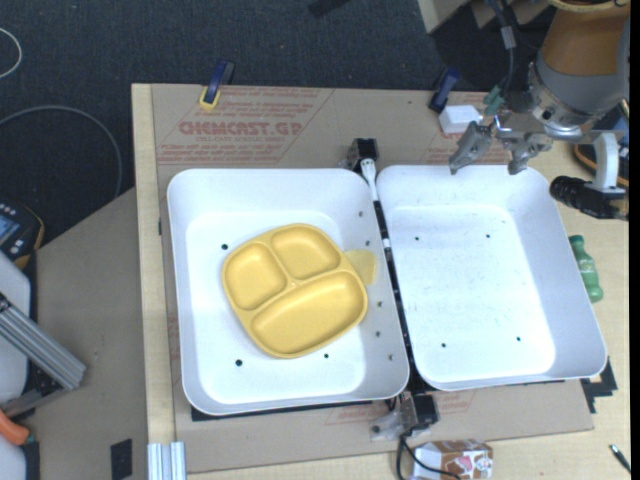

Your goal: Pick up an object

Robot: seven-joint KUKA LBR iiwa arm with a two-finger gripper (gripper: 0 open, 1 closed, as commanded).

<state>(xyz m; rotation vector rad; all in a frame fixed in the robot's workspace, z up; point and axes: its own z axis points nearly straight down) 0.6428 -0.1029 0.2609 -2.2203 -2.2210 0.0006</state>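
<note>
The divided plate [294, 290] was plain yellow, without pattern, and lay in the left bin [200, 348], which was white with a few small black dots. To the right of that plate, the right bin [560, 338] was the same white with black dots. Beneath the plate's bin, the board [150, 148] was tan with red lettering. Above and right of the plate, the gripper [493, 152] was grey metal under an orange band [590, 23].

The scene is viewed from one fixed camera set above the brown cardboard-covered bench [300, 118], looking down at a slant. Both shallow white plastic bins [190, 268] [560, 298] are taken in whole. The grey and orange arm [585, 38] is seen entering at upper right.
</note>
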